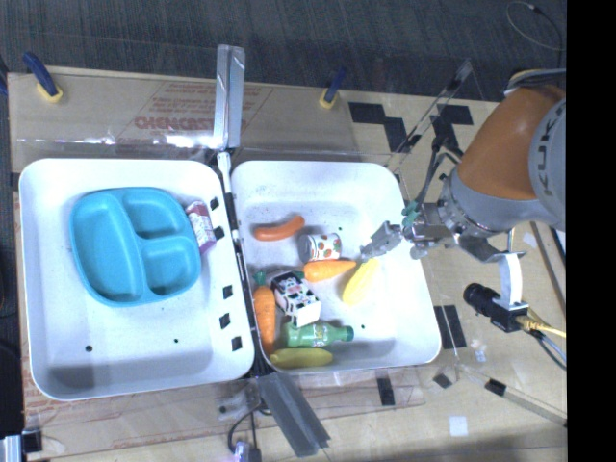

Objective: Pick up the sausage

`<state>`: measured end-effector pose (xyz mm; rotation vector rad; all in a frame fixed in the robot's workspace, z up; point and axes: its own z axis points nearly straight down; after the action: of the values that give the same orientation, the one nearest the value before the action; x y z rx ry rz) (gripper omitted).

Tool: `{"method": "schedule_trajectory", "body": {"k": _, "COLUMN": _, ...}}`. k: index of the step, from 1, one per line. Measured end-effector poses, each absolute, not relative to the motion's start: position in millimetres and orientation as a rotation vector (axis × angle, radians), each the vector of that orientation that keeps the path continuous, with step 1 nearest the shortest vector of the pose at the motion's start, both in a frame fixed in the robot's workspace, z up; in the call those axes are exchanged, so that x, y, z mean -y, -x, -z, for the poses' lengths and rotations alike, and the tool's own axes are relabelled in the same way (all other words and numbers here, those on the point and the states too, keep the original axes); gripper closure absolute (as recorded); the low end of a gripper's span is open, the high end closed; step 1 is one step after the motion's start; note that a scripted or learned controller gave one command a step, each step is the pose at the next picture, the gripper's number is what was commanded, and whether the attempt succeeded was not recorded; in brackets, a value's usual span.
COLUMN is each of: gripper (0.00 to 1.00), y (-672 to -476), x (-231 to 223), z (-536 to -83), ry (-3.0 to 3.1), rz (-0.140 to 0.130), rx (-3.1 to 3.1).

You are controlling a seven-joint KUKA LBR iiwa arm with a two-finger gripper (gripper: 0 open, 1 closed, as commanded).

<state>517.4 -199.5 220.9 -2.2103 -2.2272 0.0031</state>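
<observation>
The sausage (278, 228), reddish-orange and slightly curved, lies at the back left of the right bin (404, 330), free of anything else. My gripper (381, 242) hangs over the right side of that bin, well to the right of the sausage and just above a yellow wedge-shaped item (359, 282). Nothing shows between its fingers.
In the right bin lie a small can (323, 247), an orange carrot piece (329, 269), a second carrot (265, 316), a black-and-white cube (295, 296), a green bottle (319, 334) and a yellow-green item (300, 357). The left bin (58, 354) holds a blue divided tray (135, 241) and a small packet (200, 225).
</observation>
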Motion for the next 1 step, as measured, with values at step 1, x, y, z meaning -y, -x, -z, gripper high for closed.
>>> {"method": "schedule_trajectory", "body": {"k": 1, "gripper": 0.0, "y": -580.7, "x": 174.7, "z": -168.1, "ry": 2.247, "rz": -0.003, "rx": 2.193}}
